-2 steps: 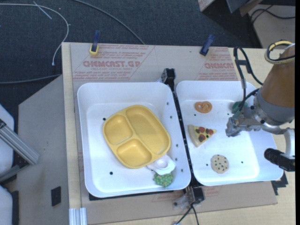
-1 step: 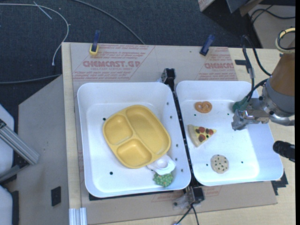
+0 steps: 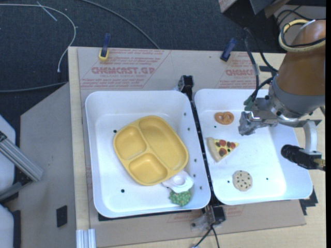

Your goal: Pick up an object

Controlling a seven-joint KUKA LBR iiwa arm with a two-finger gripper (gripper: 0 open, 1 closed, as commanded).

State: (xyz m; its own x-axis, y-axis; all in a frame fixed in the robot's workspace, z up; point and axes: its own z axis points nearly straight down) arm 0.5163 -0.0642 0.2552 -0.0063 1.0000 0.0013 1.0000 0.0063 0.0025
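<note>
Two shallow white bins are seen side by side on a bench covered with printed cardboard (image 3: 129, 68). In the left bin (image 3: 98, 138) a yellow divided tray (image 3: 150, 149) with three compartments is laid at a slant, and at its lower right corner a small white fried-egg toy (image 3: 178, 181) is found touching a green leafy toy (image 3: 181, 197), both just beside the bin's near wall. In the right bin (image 3: 269, 187) three toy foods are spread apart: a brown pretzel (image 3: 224, 118) near the far left corner, a pizza slice (image 3: 221, 148) with red and dark toppings just below it, and a round chocolate-chip cookie (image 3: 241, 180) nearer the front. The gripper (image 3: 247, 124) is placed over the right bin, just to the right of the pretzel and above the pizza slice, with the grey arm and its orange band (image 3: 305, 40) rising behind it toward the upper right. Nothing is seen between the fingers; whether they are spread or closed cannot be told from this angle. A blue clamp (image 3: 105, 49) is fixed at the cardboard's far left edge and another (image 3: 228, 50) at the far edge above the right bin.
</note>
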